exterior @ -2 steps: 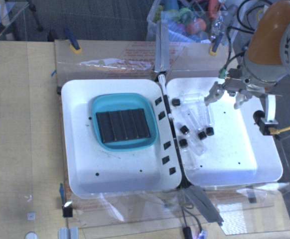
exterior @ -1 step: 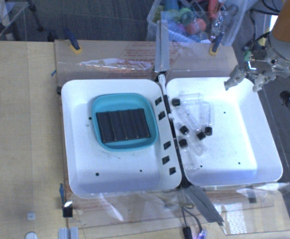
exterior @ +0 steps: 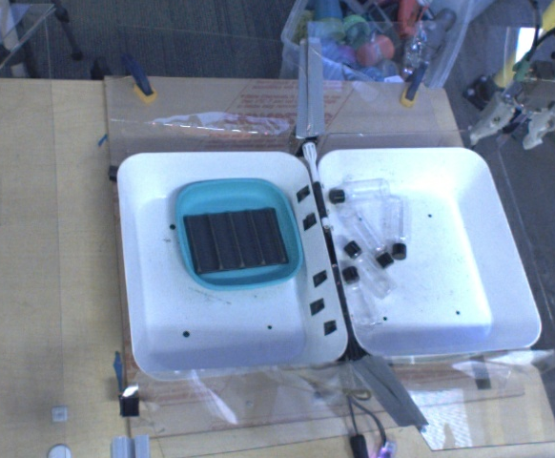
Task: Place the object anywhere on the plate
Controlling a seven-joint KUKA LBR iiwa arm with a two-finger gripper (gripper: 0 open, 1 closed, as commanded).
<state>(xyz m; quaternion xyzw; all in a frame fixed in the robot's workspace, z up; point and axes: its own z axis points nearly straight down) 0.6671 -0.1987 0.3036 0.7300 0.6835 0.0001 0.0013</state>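
Pickup not begun: the pincer point(exterior: 532, 114) hangs past the bins' far corner.
I cannot tell if it is released or clenched. The clear black-capped vials point(exterior: 368, 229) lie down-left of it, the teal plate point(exterior: 190, 198) farther left. Next, I think: grab one vial.

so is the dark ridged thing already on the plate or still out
On it. The dark ridged object lies flat inside the teal plate in the left bin.
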